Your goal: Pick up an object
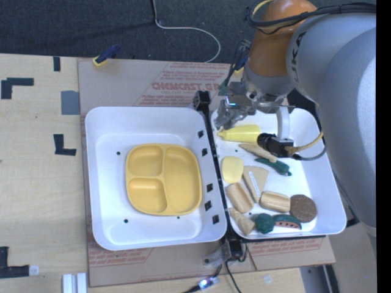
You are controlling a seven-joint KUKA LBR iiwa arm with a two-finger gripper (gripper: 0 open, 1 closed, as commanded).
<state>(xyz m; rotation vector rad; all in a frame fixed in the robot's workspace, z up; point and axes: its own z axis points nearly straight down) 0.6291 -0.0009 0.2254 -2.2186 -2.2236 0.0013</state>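
Note:
My gripper (231, 116) hangs low over the far left corner of the right bin (324, 182), just above the left end of a pale yellow banana-like piece (242, 132). Nearer the camera in the same bin lie a pale yellow round piece (232, 169), a tan wedge (255, 179), two bread-roll shapes (239, 198) (274, 201), a brown round patty (303, 207), a green-handled tool (272, 162) and a green and red slice (275, 222). The wrist hides the fingers.
The left bin (104, 182) holds a yellow divided plate (164, 179) in its middle. A black divider with clips (211, 163) runs between the bins. The grey arm covers the right side of the view. A white cable (183, 26) lies on the dark floor behind the bench.

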